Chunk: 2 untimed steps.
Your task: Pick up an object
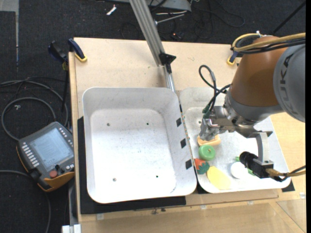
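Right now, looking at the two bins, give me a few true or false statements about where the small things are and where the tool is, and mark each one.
1. The small things all lie in the right bin. True.
2. The green round piece sits in the left bin. False: it is in the right bin, near the wall between the bins.
3. The tool is over the right bin, just above a tan piece. True.
4. The yellow piece lies at the far end of the bin, behind the arm. False: it lies near the front edge.
5. A white round piece lies to the right of the yellow piece. True.
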### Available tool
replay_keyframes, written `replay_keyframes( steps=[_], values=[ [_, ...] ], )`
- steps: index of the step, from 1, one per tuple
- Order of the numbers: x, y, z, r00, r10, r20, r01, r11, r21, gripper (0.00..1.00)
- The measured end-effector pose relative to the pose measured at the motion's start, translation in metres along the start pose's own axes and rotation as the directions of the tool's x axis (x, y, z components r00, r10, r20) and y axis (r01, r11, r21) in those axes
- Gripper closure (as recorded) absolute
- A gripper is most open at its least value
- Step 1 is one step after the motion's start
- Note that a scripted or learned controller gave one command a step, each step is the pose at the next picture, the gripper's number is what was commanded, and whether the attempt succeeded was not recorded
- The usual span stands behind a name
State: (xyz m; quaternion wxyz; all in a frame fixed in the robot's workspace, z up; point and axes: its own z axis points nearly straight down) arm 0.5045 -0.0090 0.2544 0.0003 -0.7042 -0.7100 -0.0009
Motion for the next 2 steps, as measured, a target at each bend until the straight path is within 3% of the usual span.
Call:
replay_keyframes(
  steps=[2],
  values=[
    [0.100, 0.012, 0.023, 1.000, 0.000, 0.001, 0.000, 1.000, 0.001, 1.00]
  ],
)
